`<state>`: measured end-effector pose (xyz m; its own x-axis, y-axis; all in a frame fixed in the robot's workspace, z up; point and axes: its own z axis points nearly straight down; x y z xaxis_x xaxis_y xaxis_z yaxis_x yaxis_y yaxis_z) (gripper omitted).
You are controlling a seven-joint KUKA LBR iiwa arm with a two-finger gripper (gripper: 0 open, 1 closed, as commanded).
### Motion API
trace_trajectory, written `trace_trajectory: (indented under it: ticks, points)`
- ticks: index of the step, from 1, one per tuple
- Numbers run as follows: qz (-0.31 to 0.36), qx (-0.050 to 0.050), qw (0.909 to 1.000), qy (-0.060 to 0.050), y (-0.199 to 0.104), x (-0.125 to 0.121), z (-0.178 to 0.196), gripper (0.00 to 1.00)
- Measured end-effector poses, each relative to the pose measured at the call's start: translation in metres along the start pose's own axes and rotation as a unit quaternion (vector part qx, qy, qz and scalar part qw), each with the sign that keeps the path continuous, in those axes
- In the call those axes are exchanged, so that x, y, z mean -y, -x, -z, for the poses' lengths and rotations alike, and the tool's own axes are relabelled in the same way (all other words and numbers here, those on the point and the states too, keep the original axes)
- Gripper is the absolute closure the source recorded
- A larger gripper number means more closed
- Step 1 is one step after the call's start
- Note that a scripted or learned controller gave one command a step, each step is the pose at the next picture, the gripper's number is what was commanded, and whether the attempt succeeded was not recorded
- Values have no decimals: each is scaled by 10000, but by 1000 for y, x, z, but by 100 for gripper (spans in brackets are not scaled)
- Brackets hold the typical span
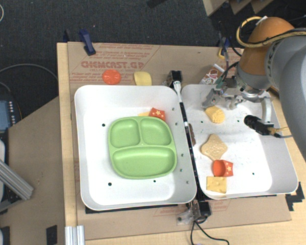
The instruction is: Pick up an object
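Observation:
My gripper (220, 101) hangs over the far left part of the right bin (275, 172), open, with nothing between its fingers. Just below it on the bin floor lies a yellow rounded piece (216, 115). Nearer the front lie a tan biscuit-shaped piece (213, 147), a small red piece (222, 168) and a yellow block (217, 184). In the left bin (92, 188) sits a green divided plate (142, 147), and a red piece with yellow spots (157, 114) rests behind it.
Beyond the left bin, on the brown board, lie an orange disc (111, 76) and a pale yellow piece (142, 78). A small printed packet (210, 76) sits behind the right bin. A black bar (175, 77) stands at the far end of the bins' shared edge.

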<state>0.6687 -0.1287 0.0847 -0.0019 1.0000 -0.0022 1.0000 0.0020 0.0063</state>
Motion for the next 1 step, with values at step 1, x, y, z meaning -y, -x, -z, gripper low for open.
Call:
trace_trajectory:
  ticks: [1]
  points:
    - [2, -15, 10000, -40, -26, 2, 0, 0]
